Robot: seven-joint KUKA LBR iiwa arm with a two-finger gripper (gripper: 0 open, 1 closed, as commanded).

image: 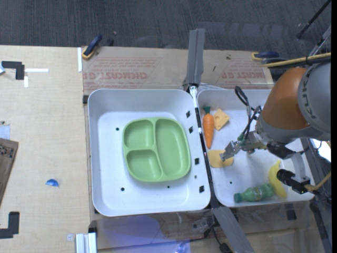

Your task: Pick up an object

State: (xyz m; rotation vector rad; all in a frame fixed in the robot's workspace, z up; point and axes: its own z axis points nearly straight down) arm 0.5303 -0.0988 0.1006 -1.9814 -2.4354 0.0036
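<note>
In the right bin (224,191), the claw (229,153) hangs just above a yellow cheese wedge (217,159), beside a toy carrot (208,129); I cannot tell its state.

Red print on cardboard sheet (158,67) at far side of my bins: mirrored or upside-down from here, reads roughly "CHEMAZT GR…", letters uncertain. Same red print repeats on cardboard's right part (237,74), too small to read. No other readable text, numbers or signs on anything I see.
</note>
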